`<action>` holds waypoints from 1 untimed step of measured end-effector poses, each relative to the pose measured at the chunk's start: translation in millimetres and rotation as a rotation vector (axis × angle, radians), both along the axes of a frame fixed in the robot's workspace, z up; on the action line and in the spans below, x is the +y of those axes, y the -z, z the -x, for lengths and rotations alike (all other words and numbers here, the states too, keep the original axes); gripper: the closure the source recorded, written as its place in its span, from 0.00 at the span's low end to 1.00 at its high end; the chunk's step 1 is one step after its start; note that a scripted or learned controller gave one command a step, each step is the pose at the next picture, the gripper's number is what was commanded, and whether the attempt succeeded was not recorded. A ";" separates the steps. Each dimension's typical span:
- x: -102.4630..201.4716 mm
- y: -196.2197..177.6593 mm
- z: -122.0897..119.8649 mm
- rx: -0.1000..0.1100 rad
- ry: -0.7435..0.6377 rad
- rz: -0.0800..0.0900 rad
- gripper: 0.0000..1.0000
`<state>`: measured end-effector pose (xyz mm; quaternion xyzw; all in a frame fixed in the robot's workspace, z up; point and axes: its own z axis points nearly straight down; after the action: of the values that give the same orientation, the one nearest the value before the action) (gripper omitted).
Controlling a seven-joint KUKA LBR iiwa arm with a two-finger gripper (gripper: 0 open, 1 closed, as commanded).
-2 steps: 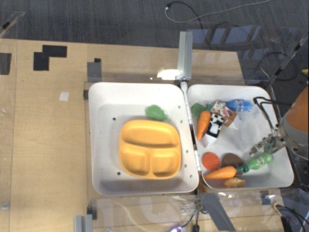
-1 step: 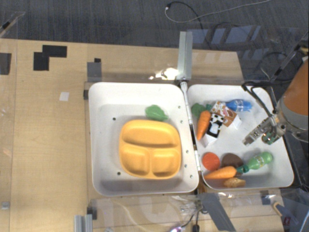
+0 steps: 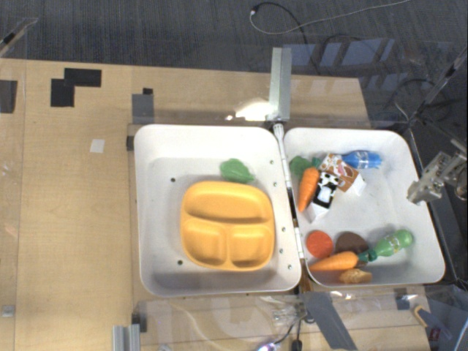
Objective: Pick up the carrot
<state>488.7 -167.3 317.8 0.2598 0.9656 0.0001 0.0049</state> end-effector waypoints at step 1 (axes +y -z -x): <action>30.8 113.4 0.1 0.003 -0.188 0.000 1.00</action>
<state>488.6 -136.4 204.5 0.1680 0.9858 0.0003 0.0032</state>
